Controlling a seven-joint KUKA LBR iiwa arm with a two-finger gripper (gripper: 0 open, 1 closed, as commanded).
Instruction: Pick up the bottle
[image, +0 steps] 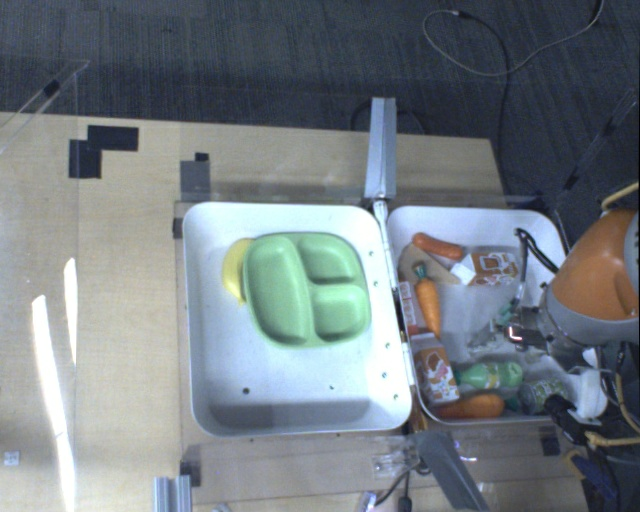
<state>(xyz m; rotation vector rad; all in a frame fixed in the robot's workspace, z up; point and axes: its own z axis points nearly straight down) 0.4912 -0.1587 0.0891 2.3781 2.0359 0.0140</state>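
Grey arm with orange band reaching over the right white bin from the right edge

The end effector (512, 335) is hanging low inside the right shallow white bin (545, 222), near its right wall, and whether it is released or clenched cannot be told from here, nor is anything seen gripped in it; the green plastic bottle (490, 377) is lying on its side near the bin's front edge, just in front of the end effector, with an orange carrot-shaped toy (470, 406) lying alongside it at the front wall, another orange carrot (428, 304) lying beside the left wall, and a red sausage-shaped toy (437, 245) sitting toward the back; the left shallow white bin (215, 400) is carrying a green divided plastic tray (305, 288) toward its back half, with a yellow piece (233, 270) peeking out at the tray's left edge
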